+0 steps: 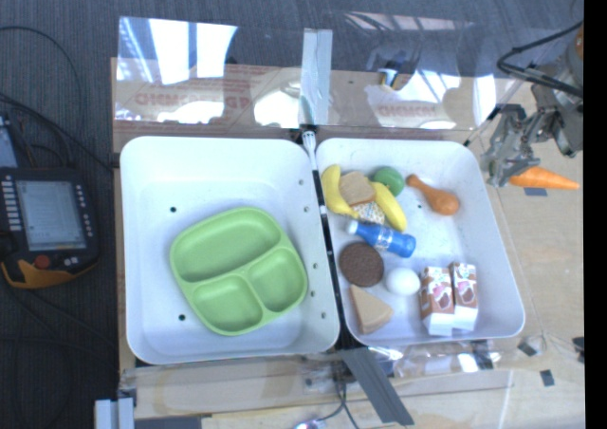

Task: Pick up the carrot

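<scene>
The orange carrot hangs level just past the right bin's right rim, its tip pointing right. Its thick end sits between the dark fingers of my gripper, which is shut on it. The gripper reaches in from the right edge of the view, above the bench beside the bin's far right corner.
The right bin holds two bananas, a bread slice, a green ball, a drumstick, a blue bottle, a cookie, an egg, a cheese wedge and two cartons. A green divided plate lies in the left bin.
</scene>
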`<state>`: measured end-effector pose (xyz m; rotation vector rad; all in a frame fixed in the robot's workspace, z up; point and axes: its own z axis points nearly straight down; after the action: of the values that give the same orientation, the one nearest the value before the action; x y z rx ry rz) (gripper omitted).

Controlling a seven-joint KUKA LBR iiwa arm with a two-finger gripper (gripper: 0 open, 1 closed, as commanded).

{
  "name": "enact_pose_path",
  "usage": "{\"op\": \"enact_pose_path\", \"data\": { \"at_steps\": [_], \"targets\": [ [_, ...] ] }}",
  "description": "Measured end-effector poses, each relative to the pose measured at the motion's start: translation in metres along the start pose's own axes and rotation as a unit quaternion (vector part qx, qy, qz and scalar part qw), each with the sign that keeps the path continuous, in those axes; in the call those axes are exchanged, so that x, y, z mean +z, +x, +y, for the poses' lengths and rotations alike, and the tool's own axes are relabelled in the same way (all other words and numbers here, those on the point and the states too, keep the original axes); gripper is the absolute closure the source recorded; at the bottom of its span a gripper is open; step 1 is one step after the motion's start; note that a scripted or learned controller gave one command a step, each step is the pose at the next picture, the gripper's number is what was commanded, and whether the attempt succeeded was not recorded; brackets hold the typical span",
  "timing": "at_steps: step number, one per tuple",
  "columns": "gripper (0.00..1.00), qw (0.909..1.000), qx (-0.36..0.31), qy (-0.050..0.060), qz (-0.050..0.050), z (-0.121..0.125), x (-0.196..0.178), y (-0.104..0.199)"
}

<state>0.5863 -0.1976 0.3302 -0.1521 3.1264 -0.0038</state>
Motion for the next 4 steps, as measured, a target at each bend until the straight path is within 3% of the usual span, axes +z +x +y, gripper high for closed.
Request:
{"op": "enact_pose_path", "data": {
  "at_steps": [1, 2, 3, 4],
  "targets": [
    [1.00, 0.9983, -0.059, -0.001, 0.004, -0.011, 0.009, -0.005],
    [1.00, 0.9988, -0.048, -0.003, 0.005, 0.001, 0.041, -0.025],
    [1.00, 0.9994, -0.034, -0.002, 0.005, -0.025, 0.057, 0.003],
    [1.00, 1.0000, -0.004, 0.000, 0.001, -0.006, -0.007, -0.035]
  ]
}}
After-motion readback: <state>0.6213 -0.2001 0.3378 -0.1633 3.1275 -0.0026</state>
